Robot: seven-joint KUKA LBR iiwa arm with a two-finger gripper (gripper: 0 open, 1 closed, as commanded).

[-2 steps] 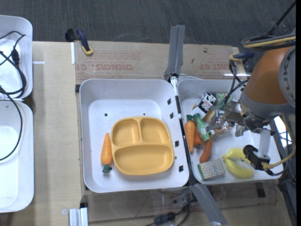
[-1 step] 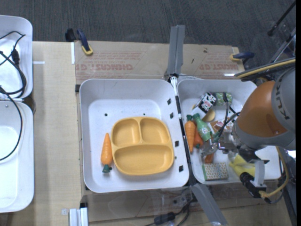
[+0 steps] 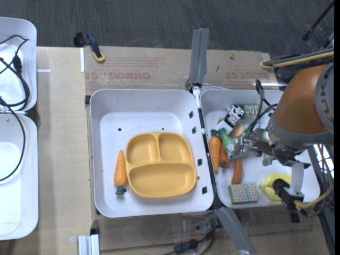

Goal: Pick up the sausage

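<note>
The sausage (image 3: 237, 170), a short red-orange piece, lies lengthwise on the floor of the right bin (image 3: 308, 203), right of an orange carrot (image 3: 214, 151). My gripper (image 3: 240, 148) hangs low over the middle of that bin, just above the sausage's upper end, among a cluster of toy foods. Its metal tip overlaps a green item (image 3: 226, 140), and I see nothing held in it. The grey arm with its orange band (image 3: 303, 102) comes in from the right and hides part of the bin.
The right bin also holds a speckled green block (image 3: 243, 193), a yellow toy (image 3: 273, 186), a black-and-white carton (image 3: 234, 115) and a green can (image 3: 249, 110). The left bin (image 3: 106, 121) holds a yellow divided plate (image 3: 161, 164) and a second carrot (image 3: 120, 170).
</note>
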